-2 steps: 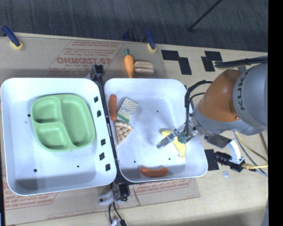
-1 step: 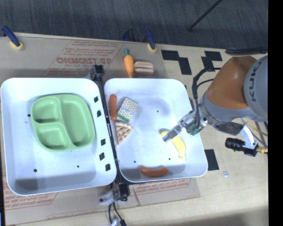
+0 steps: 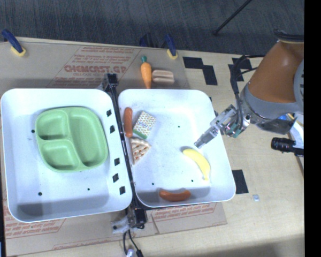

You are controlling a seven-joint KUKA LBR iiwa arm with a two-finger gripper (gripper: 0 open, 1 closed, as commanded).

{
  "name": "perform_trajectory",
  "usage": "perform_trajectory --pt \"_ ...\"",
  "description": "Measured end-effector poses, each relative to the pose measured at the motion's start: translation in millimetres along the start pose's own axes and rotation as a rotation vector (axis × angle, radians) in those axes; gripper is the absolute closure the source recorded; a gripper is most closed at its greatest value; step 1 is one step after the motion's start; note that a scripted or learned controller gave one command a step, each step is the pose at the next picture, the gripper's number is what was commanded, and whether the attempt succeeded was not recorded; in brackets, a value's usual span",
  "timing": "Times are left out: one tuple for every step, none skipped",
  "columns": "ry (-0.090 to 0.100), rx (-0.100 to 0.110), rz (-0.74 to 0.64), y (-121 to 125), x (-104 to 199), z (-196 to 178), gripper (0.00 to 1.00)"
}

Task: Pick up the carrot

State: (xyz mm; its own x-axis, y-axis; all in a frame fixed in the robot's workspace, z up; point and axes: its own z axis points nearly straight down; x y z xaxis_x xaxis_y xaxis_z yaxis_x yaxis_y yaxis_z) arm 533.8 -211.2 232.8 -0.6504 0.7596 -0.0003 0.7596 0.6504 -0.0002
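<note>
Camera view: carrot (image 3: 145, 74) lies on the desk just behind the right bin (image 3: 171, 96), beside a bun-like toy (image 3: 162, 77). Hand (image 3: 204, 139) hovers over the banana (image 3: 198, 162), can't tell its spread. Better swing back and drop straight onto the orange body.

Glossy white plastic in both bins (image 3: 166, 98); smooth matt green plastic in the divided tray (image 3: 72, 138); shiny moulded plastic on the carrot (image 3: 145, 73), banana (image 3: 198, 163) and sausage (image 3: 175, 195); printed brown cardboard (image 3: 91, 66) beneath; bare metal on the gripper (image 3: 203, 139)
</note>
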Motion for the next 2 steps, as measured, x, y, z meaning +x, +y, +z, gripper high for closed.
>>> perform_trajectory --pt "0.002 0.000 -0.074 -5 6 141 0.00" --pt "-0.003 -0.001 0.051 39 -33 -47 0.00"
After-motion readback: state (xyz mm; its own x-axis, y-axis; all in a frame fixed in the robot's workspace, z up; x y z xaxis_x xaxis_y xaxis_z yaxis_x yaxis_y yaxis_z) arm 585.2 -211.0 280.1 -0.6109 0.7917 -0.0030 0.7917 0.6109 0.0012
